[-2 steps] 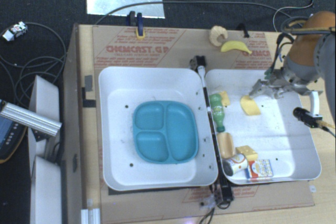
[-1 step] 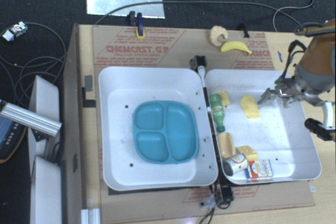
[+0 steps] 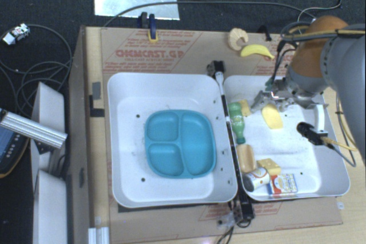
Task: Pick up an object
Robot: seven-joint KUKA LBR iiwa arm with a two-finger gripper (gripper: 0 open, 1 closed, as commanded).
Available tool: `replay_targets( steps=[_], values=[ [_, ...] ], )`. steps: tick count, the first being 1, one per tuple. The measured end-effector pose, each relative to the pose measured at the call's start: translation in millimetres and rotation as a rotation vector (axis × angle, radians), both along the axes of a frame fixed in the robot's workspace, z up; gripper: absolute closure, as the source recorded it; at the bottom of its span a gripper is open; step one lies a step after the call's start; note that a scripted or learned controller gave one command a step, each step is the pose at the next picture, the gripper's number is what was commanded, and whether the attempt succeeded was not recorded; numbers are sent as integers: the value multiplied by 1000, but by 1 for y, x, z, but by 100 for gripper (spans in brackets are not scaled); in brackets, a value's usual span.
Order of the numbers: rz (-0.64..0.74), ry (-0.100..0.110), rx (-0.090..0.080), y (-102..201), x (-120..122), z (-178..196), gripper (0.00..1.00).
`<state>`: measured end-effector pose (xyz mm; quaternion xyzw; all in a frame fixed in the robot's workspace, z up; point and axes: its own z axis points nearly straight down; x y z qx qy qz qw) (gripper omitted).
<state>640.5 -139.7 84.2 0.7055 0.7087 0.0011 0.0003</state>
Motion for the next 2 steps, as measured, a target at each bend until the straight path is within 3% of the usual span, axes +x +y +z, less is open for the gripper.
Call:
replay_targets(
  steps=[1, 2],
  values=[
    [1, -5, -3, -2, 1, 12, 100],
    [2, -4, -3, -2, 1, 12, 0]
  ],
)
